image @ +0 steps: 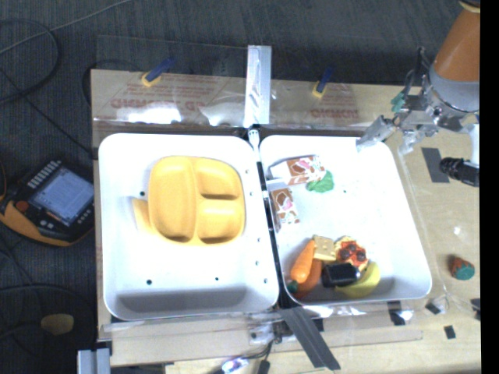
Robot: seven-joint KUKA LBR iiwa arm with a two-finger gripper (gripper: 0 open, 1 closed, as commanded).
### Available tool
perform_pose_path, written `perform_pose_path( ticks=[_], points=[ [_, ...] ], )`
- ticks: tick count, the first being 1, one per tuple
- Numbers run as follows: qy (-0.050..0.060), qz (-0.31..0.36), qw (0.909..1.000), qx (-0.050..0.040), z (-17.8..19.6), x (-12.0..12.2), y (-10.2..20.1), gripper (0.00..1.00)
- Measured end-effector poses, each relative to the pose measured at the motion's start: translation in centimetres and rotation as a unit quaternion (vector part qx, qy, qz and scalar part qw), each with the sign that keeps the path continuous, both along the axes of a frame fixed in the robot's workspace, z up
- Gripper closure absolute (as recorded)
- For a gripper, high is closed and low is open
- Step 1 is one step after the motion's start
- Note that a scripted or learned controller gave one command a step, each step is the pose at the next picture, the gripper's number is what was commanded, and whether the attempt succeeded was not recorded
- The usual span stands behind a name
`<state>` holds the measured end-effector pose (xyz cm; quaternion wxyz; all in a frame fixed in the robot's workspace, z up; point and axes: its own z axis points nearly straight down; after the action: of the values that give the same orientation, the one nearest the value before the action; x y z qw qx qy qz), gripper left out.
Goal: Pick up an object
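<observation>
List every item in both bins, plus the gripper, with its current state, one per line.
Yellow tray: upside down, flat in the left bin.
Carrot: lying in the right bin's near corner, in the pile.
Black block: on top of the pile.
Banana: under the black block.
Green piece: lying apart, beside the cards.
Cards: flat by the divider.
Gripper: over the right bin's far edge, holding nothing.

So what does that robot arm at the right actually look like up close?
The arm is a rounded column with a broad orange band above a pale grey wrist section. Below it sits a cluster of metal and dark parts with small teal bits, and a thin, light grey gripper juts out toward the right bin's corner. A dark part sticks out beside the wrist.
</observation>
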<state>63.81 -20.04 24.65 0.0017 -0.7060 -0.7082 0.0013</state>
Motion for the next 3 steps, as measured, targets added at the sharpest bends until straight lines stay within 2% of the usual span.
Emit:
perform_pose_path(
  ticks=[1, 2, 3],
  points=[
    [-0.009, 0.075, 0.9971, -0.0029, -11.7, 3.3, 5.8, 0.0],
    [-0.009, 0.075, 0.9971, -0.0029, -11.7, 3.3, 5.8, 0.0],
    [-0.019, 0.15, 0.9884, -0.0083, -12.9, 3.5, 7.4, 0.0]
  ],
)
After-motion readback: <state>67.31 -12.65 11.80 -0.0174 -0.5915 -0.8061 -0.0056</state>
